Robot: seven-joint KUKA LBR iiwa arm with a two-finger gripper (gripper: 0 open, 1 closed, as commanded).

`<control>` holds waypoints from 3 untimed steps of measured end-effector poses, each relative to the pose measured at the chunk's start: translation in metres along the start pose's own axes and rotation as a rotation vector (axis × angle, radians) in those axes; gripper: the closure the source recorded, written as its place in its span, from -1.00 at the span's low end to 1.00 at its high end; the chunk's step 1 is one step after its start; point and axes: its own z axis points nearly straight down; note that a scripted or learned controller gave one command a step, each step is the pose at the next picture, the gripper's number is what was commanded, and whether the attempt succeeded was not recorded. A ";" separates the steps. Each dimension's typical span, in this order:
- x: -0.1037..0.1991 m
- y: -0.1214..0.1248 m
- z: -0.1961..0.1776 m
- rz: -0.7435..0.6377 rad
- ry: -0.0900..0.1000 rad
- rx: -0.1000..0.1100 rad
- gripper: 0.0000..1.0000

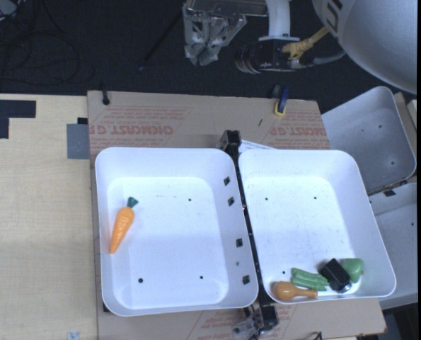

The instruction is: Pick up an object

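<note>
An orange toy carrot point(122, 225) with a green top lies near the left wall of the left bin point(168, 163). In the front right corner of the right bin point(302, 163) sit a green pod point(308, 278), a black block point(335, 275), a green piece point(354, 265) and a yellow-orange gourd shape point(293, 291), all close together. My gripper point(206, 48) hangs high at the top of the view, beyond the back edge of both bins and far from every object. I see nothing in it.
The bins sit side by side on a cardboard sheet point(196, 122), joined by a black centre divider point(240, 218). A blue and yellow clip point(281, 101) stands at the cardboard's back edge. A grey metal tray point(369, 137) lies to the right.
</note>
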 end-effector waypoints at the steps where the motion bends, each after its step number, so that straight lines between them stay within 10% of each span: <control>1: -0.088 0.011 0.069 0.013 -0.007 0.016 1.00; 2: -0.118 0.009 0.173 0.009 -0.006 0.020 1.00; 3: -0.036 0.009 0.186 -0.002 -0.001 0.011 1.00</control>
